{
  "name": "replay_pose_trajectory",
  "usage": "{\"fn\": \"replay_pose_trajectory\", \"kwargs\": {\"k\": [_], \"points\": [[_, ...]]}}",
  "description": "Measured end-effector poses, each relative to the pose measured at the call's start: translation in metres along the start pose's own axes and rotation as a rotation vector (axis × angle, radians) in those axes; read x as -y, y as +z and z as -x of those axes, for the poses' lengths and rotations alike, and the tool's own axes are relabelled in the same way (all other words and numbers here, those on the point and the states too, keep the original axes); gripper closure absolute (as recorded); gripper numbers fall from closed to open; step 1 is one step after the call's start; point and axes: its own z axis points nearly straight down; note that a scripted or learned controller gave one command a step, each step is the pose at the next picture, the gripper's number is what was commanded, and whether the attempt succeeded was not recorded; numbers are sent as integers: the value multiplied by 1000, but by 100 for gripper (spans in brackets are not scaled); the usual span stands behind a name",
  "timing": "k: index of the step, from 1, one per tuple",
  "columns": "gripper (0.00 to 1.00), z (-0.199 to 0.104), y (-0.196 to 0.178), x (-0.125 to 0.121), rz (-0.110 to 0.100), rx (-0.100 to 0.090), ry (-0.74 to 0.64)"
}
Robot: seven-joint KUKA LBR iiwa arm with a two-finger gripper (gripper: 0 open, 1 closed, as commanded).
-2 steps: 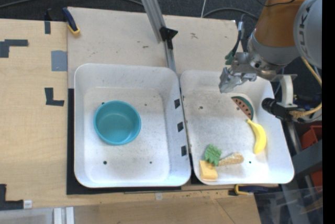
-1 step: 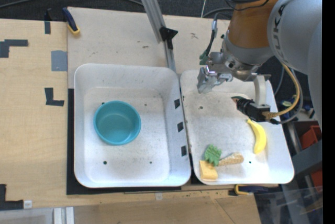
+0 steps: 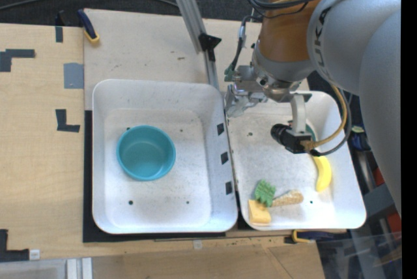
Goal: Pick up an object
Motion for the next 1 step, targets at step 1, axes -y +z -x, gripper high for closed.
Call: {"fn": "replay_pose_trajectory", "kwargs": {"k": [1], "points": [[100,-55,2,-5,1,0,-1]]}}
